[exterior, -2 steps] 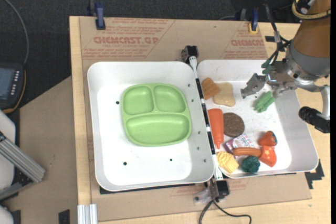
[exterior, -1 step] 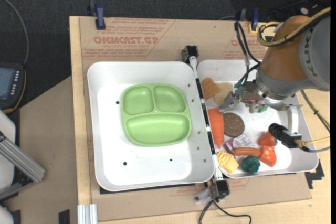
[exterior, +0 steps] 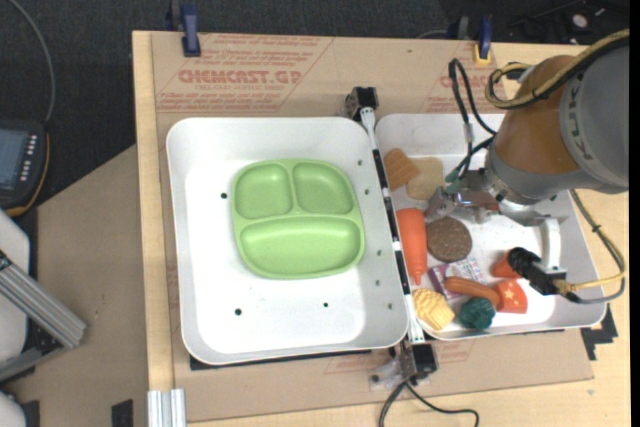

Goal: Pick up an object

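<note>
While the arm [exterior: 560,130] reaches in from the right and hangs over the right bin [exterior: 590,313], its gripper [exterior: 458,198] sits low above the food toys near the bin's middle, and I cannot tell from this view how its jaws stand. Just below the gripper lies a round brown patty [exterior: 448,239], with an orange carrot [exterior: 411,241] lying lengthwise beside it on the left. Farther back, a tan piece of bread [exterior: 402,169] rests near the bin's far left corner. Along the near edge lie a yellow corn cob [exterior: 433,309], a sausage [exterior: 471,289], a dark green broccoli [exterior: 477,314] and a red piece [exterior: 511,295]. The left bin [exterior: 200,215] holds a green divided plate [exterior: 297,217] near its centre.
</note>
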Motion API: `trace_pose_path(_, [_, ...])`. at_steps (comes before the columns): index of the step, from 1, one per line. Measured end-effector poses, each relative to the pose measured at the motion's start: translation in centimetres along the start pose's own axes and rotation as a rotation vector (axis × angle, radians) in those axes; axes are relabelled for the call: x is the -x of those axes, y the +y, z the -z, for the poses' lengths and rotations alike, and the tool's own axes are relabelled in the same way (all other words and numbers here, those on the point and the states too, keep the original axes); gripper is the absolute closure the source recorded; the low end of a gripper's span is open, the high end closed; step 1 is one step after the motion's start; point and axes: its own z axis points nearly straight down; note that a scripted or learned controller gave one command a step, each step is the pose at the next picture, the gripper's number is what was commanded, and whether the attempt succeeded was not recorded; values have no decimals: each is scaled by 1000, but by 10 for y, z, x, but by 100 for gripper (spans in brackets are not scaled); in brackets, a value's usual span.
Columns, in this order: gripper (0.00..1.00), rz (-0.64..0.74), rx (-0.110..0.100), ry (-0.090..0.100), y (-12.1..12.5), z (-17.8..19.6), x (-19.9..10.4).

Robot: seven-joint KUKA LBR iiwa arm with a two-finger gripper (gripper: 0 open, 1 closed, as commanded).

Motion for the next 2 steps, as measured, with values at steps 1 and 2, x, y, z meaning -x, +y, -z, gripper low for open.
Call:
trace_pose_path(1, [0,5,-17,16,-53,-2,8])
trace_pose_path(2, [0,7,-7,6,-19,-1,-6])
